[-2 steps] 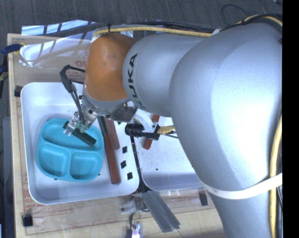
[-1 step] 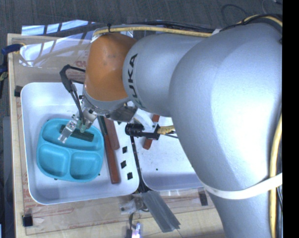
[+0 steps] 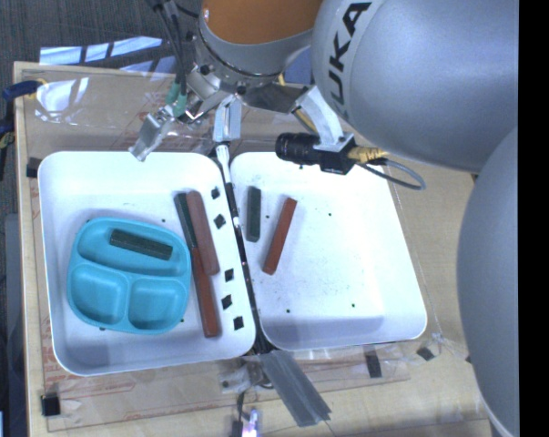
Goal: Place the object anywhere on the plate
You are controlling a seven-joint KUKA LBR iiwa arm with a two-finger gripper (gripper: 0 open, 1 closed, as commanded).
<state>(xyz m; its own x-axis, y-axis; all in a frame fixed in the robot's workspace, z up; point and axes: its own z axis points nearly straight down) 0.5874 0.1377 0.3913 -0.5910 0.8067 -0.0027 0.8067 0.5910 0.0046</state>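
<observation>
Currently, left to right: left bin (image 3: 55,244) carries a blue plate (image 3: 128,276) with three compartments. A dark green bar (image 3: 139,243) lies in the plate's long upper compartment, so that one already sits on the plate. The two lower compartments show only blue.

Just right of the plate, a long brown stick (image 3: 202,262) lies along the left bin's right side, running from near the top wall down towards the bottom. A thin dark green strip (image 3: 183,215) lies touching its upper left side. Both are off the plate, on the bin floor.

Small black squares (image 3: 226,297) dot the ridge where the two bins meet.

Right bin (image 3: 383,280): a short dark green bar (image 3: 253,213) near its left wall, upright in view. Just beside it, to the right, a short brown bar (image 3: 280,235), tilted, top end leaning right. The two are close but apart.

Hand (image 3: 181,127) hangs above the far edge of the left bin, over the bench (image 3: 92,107), well apart from every bar. One finger (image 3: 149,137) angles out to the left, the other (image 3: 223,124) points down near the bins' junction, so the hand is spread wide. Nothing between the fingers.

Grey arm (image 3: 420,62) fills the top right, orange band (image 3: 256,3) above the wrist. A black cylinder (image 3: 312,151) juts out from the wrist over the right bin's top wall.
</observation>
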